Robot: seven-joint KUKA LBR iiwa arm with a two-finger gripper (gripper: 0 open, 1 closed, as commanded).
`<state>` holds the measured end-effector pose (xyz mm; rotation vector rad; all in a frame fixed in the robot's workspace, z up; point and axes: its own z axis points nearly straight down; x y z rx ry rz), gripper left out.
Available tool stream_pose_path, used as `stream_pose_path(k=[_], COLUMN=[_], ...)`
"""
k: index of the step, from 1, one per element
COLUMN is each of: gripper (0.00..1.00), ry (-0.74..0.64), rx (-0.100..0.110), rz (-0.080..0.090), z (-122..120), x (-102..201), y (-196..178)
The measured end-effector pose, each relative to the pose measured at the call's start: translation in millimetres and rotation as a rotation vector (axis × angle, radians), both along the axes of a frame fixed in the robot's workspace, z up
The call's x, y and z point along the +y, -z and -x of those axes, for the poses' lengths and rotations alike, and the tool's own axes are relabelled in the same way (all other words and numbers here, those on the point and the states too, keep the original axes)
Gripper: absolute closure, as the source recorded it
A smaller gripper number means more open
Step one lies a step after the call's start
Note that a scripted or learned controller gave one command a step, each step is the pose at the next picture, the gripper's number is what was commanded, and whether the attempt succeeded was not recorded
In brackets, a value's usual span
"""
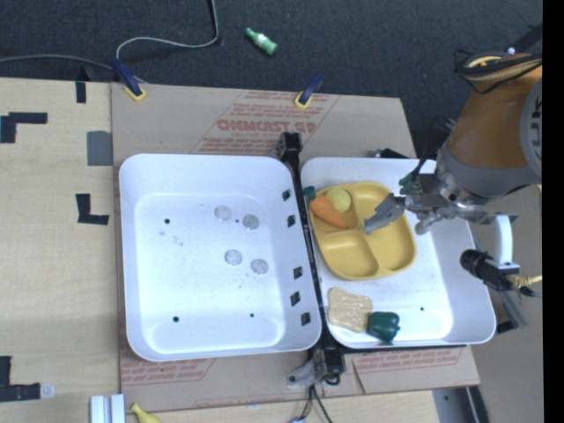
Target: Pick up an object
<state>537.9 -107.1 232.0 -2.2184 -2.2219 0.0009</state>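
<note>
While the arm [498,144] reaches in from the right, its grey wrist and orange band sit above the right-hand bin's [458,320] far right side. Gripper [381,216] extends leftward and down over the yellow divided plate [379,254]; one dark grey finger [382,211] is plainly seen, slanting across the plate's middle ridge. Whether the fingers are apart or together cannot be told from this angle (the second finger is not separable from the first). Nothing shows between them.

Plate lies in the upper middle of the right bin, tilted a little. In its upper-left compartment: an orange carrot-shaped piece [328,211], and just beside it, touching, a yellow-green rounded piece [341,200]. Finger tip is near these two but apart from them. Lower compartments of the plate look bare.

Near the bin's front edge: a tan, slice-shaped piece [350,309] lying flat, and touching its right corner a dark green object [384,326].

Left bin [141,236] is white with four small greyish discs [240,236] loosely grouped at its centre and a few dark specks.

Both bins rest on a cardboard sheet [256,122] with red printing. Beyond it, on dark floor, a small green object [261,40] and a thin cable [167,40].
</note>
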Motion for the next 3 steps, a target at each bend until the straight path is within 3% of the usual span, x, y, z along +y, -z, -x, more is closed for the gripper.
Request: stream_pose_path(k=[1,2,3], gripper=[0.00,0.00,1.00], ry=[0.001,0.000,0.000], rx=[0.003,-0.008,-0.014], rz=[0.000,0.002,0.004], z=[-29.2,-90.7,-92.5], x=[-18.9,-17.3,-17.9], y=[105.4,144.3,132.2])
